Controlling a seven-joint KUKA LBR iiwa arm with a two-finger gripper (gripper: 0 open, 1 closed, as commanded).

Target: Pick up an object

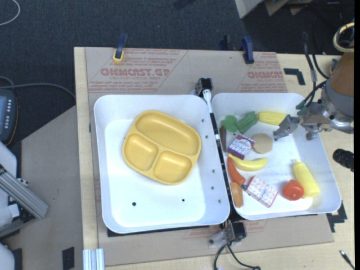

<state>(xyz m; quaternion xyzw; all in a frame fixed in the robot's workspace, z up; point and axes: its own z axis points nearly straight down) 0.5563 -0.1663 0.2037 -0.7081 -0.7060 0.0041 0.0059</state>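
Note:
The right bin [326, 167] holds several toy foods. At its back lie a green vegetable [239, 121] and a yellow corn cob [271, 117]. A purple-and-white carton [241, 146] sits beside a tan round piece [262, 143], with a banana [250, 163] just in front of them. Toward the front are a red pepper [235, 173], a pink-and-white box [262, 191], a red tomato [292, 190] and a yellow bottle [305, 178]. My gripper [286, 129] hangs over the bin's back right part, just right of the tan piece and below the corn, with nothing visibly held.
The left bin [112, 179] carries a yellow divided plate [162, 146]. The arm [337, 94] enters over the right bin's far right rim. Clamps [118, 49] stand at the cardboard's back edge. Bare white floor lies between the bottle and the gripper.

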